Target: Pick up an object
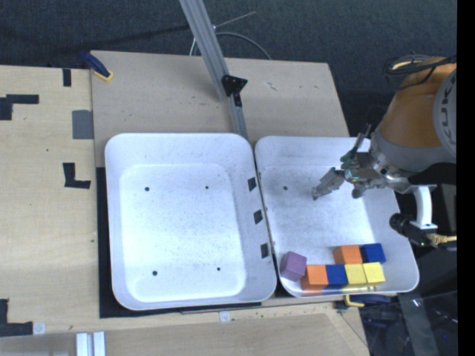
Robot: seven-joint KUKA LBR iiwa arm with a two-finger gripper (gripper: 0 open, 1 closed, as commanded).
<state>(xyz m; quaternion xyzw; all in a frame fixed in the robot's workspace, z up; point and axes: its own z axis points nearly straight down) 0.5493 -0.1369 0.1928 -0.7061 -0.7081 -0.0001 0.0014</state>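
Observation:
Several small blocks lie along the near edge of the right bin (297,162): a purple cube (295,264), an orange block (317,274), a blue block (336,274), two yellow blocks (356,274) and, behind them, another orange block (346,255) and a blue block (372,253). My gripper (336,193) hangs over the middle of the right bin, well behind the blocks. It is open, its fingers are spread and nothing is between them. One finger (319,193) points left and down toward the bin floor.
The left bin (119,162) sits beside the right one, with a raised rim between them. A slanted metal pole (208,43) crosses the back of the bench. The arm's orange band (415,110) is at the right.

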